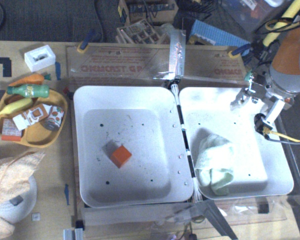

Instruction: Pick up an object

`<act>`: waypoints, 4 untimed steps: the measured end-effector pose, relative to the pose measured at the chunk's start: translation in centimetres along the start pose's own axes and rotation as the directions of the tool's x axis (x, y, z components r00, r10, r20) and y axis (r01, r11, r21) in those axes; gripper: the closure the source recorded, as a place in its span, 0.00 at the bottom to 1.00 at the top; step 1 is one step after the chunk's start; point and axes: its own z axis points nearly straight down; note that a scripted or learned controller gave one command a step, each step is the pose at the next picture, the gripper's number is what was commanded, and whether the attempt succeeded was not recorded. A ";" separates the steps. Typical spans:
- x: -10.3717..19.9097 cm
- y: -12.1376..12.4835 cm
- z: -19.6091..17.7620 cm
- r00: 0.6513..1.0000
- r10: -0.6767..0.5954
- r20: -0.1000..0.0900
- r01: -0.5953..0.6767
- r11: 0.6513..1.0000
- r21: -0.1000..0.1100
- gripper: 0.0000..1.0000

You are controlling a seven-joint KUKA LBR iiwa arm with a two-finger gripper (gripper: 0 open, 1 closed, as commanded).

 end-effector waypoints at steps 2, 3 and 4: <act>-3.7 -0.3 -0.8 1.000 -0.021 0.002 0.021 1.000 0.002 1.00; -3.7 -0.3 -0.8 1.000 -0.022 0.002 0.022 1.000 0.002 0.00; -0.6 -7.4 1.0 0.991 0.136 -0.001 -0.136 0.991 0.002 0.00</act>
